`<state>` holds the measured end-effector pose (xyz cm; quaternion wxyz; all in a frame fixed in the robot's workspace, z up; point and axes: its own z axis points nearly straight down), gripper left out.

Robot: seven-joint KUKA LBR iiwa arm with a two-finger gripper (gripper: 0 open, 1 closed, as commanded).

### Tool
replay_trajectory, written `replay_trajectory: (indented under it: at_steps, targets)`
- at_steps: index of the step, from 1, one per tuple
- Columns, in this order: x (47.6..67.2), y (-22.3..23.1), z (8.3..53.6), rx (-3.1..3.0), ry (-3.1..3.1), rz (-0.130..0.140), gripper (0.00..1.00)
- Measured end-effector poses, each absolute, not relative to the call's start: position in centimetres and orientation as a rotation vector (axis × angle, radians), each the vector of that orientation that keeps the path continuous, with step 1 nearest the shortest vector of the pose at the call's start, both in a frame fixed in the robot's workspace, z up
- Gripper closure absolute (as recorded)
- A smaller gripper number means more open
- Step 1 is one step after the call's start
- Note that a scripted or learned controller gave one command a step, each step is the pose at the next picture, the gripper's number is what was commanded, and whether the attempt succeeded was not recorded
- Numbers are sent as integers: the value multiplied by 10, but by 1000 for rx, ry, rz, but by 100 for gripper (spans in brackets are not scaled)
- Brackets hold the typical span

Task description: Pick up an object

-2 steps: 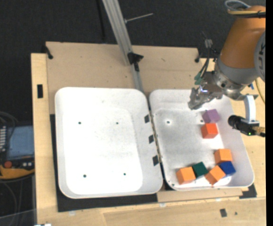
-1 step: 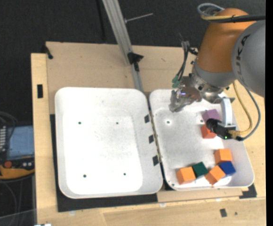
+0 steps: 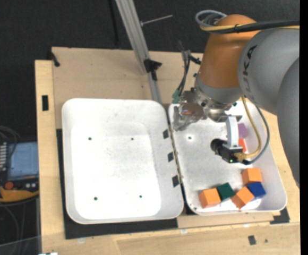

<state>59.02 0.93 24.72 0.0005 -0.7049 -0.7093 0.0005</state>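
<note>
My gripper (image 3: pixel 181 117) hangs over the far left corner of the right bin (image 3: pixel 196 153), close to the wall between the two bins. Nothing shows in it. Several blocks lie along the right bin's near edge: an orange block (image 3: pixel 210 196), a green block (image 3: pixel 225 190), a second orange block (image 3: pixel 244 196), a blue block (image 3: pixel 256 189) and a third orange block (image 3: pixel 252 175). They sit well below and to the right of the gripper. A purple piece (image 3: pixel 242 127) and a red piece (image 3: pixel 243 142) peek out by the right wall, partly hidden by the arm.
The left bin (image 3: pixel 114 158) lies beside the right one. A slanted metal rail (image 3: pixel 135 36) rises behind the bins. The big grey and orange arm (image 3: pixel 233 57) covers the right bin's far side. A black fitting with cables (image 3: pixel 225 149) hangs off the wrist.
</note>
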Motion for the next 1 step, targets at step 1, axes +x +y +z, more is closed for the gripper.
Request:
replay_trajectory:
  at_steps: [1]
  targets:
    - [601,63,253,-2211,-2231,-4,100]
